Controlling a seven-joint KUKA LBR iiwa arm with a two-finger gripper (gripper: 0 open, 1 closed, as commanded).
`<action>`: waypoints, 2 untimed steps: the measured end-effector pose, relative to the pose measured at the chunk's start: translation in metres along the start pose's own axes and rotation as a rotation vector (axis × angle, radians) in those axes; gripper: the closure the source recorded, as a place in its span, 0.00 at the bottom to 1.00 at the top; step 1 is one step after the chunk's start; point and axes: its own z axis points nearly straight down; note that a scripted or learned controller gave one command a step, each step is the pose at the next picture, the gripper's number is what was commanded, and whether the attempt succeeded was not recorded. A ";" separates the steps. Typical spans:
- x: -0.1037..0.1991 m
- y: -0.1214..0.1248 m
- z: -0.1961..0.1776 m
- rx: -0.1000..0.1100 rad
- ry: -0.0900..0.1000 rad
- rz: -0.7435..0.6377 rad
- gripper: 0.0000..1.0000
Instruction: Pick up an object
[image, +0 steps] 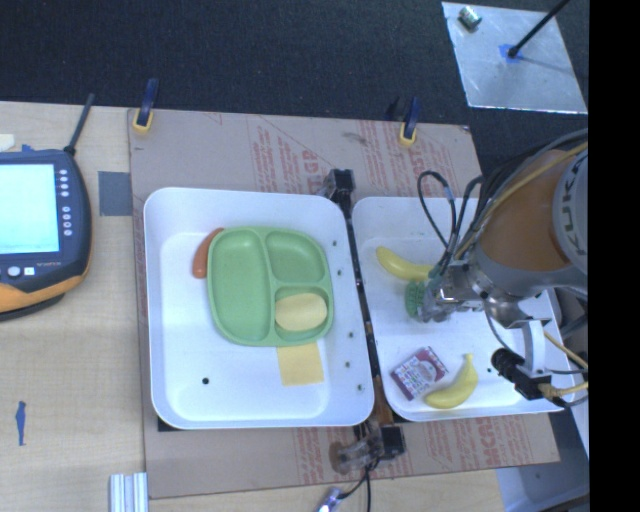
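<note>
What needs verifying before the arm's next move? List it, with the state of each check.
1. Gripper is over the right bin: ok.
2. A target lies at the gripper: ok, a green object sits right beside it.
3. Object held between the fingers: cannot tell, the wrist hides them.
4. Neighbours apart from the target: not ok, one banana lies close above the green object.
5. Other candidates reachable in the same bin: ok, a second banana and a red packet lie near its front wall.
6. Cables free of the bin contents: cannot tell.
</note>
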 end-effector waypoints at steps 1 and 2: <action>-0.005 0.054 0.026 -0.010 -0.001 -0.001 0.00; -0.033 0.129 0.026 -0.008 0.001 -0.001 0.00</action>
